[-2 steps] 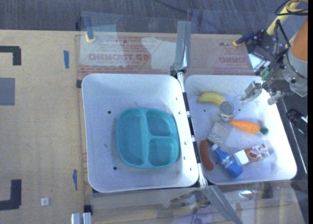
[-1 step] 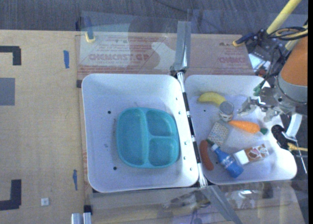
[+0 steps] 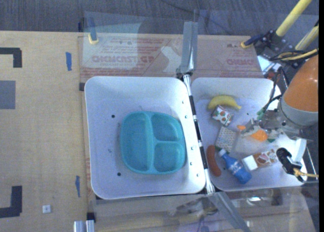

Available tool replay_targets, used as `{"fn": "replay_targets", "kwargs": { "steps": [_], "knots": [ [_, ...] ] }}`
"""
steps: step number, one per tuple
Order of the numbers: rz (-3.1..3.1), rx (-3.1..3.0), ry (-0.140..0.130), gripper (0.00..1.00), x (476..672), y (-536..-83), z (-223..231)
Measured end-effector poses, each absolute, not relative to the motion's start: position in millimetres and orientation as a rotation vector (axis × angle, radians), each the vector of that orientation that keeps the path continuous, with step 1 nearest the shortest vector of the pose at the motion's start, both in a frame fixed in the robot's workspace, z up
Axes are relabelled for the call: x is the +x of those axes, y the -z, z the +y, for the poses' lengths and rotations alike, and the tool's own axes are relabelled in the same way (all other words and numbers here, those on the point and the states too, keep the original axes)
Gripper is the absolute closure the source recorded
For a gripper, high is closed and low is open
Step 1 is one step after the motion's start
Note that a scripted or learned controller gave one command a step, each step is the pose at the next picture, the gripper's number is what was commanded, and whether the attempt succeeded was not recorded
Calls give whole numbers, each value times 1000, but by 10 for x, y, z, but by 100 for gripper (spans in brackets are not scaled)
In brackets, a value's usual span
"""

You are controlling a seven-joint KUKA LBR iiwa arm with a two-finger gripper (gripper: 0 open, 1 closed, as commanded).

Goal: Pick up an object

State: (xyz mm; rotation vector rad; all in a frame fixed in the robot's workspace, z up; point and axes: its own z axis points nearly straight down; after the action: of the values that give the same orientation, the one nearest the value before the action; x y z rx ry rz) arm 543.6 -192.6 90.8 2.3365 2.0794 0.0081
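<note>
The right bin [image 3: 202, 91] holds several objects: a yellow banana [image 3: 225, 102], a small red and white carton [image 3: 223, 116], a checkered packet [image 3: 226, 137], a red sausage [image 3: 213, 160], a blue bottle [image 3: 237, 168] lying on its side, a white and brown carton [image 3: 259, 160] and a small orange piece [image 3: 259, 136]. My gripper [image 3: 260, 124] hangs low over the bin's right half, right above the orange piece. The wrist hides its tips, and what lies directly beneath it is unclear.
The left bin [image 3: 101, 104] holds a teal divided plate [image 3: 152, 142]. A metal divider [image 3: 195, 124] runs between the bins. Cables and a yellow-legged stand [image 3: 298, 8] sit at the back right. Clear panels [image 3: 136, 38] stand behind the bins.
</note>
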Motion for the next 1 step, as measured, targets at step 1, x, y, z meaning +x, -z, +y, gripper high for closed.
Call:
{"fn": "replay_targets", "kwargs": {
  "steps": [1],
  "knots": [
    [2071,2335,-5,100,5437,-1019,-1961]
  ]
}}
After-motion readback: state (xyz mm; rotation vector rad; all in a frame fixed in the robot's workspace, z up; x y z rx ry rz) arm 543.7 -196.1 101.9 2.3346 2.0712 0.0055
